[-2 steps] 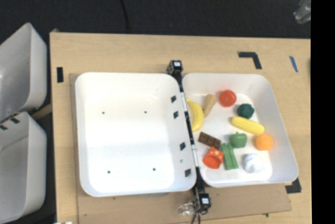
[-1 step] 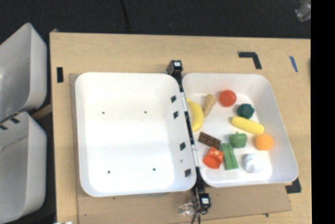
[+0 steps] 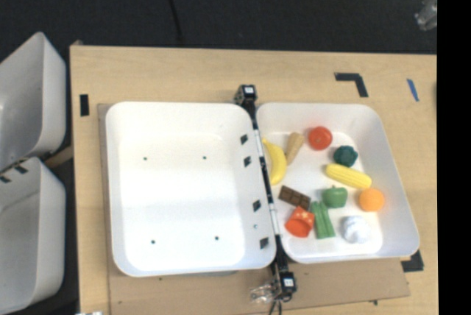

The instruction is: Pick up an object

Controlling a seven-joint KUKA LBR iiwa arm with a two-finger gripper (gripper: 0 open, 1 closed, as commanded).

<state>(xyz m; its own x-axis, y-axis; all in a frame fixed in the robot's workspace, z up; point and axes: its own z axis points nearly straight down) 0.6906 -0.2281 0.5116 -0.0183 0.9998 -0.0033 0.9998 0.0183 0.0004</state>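
Two white bins side by side on a wooden bench [image 3: 184, 71]; in the right bin [image 3: 386, 159], a banana [image 3: 276, 161] by the left wall, a tomato [image 3: 319, 137], corn cob [image 3: 348, 176], orange [image 3: 372, 199], green pepper [image 3: 335, 196], brown block [image 3: 294, 196], white ball [image 3: 356, 229]

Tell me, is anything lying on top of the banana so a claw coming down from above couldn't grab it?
Nothing visible covers the banana. It lies bare against the left wall of the right bin, by the divider. The closest things are the tan piece and the brown block, both beside it, not on it.
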